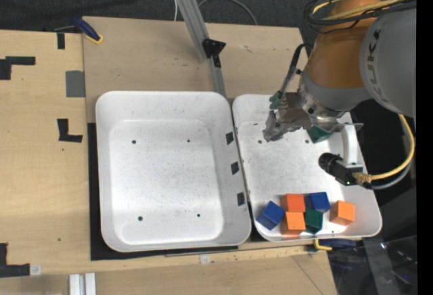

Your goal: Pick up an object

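Looking down on the bench in the camera view, you saw the arm (358,50) reaching in from the right, its orange band above the wrist, with the gripper (274,130) poised over the upper part of the right bin (252,151). The fingertips pointed down and left toward the bin floor. Whether the jaws were parted or closed could not be determined from this angle, and no object was visible between them.

You found the candidate objects well apart from the gripper, grouped below it and slightly to its right at the lower edge of the same bin. Nearest the lower left of that cluster lay a blue block (270,214). Just beside it to the right sat one orange block (295,203) above a second orange block (294,221), the two touching. A second blue block (318,201) and a green block (313,220) followed, close together. A third orange block (344,212) sat farthest right, slightly apart from the rest.

You saw the left bin (108,111) to the left of the gripper, adjoining the right bin along a shared edge. A teal part (318,131) showed just right of the gripper, under the wrist.
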Tool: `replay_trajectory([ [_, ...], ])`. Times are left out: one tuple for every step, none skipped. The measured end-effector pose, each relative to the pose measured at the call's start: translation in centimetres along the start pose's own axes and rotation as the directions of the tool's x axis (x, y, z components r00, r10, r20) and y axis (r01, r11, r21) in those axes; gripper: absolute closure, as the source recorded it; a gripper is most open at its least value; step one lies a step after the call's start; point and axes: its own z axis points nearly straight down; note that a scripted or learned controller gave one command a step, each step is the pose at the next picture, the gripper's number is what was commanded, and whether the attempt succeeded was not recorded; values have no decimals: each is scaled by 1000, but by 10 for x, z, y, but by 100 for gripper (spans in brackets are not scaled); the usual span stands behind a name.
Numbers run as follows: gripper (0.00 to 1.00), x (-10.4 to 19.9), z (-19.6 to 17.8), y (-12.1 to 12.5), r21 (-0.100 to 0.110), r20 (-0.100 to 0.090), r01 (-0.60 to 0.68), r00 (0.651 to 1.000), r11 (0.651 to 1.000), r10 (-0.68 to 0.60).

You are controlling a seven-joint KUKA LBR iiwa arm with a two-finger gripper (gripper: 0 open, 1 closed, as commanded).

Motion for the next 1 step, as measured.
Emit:
replay_trajectory([
  [100, 57, -2, 17, 0, 0, 0, 1000, 1000, 0],
])
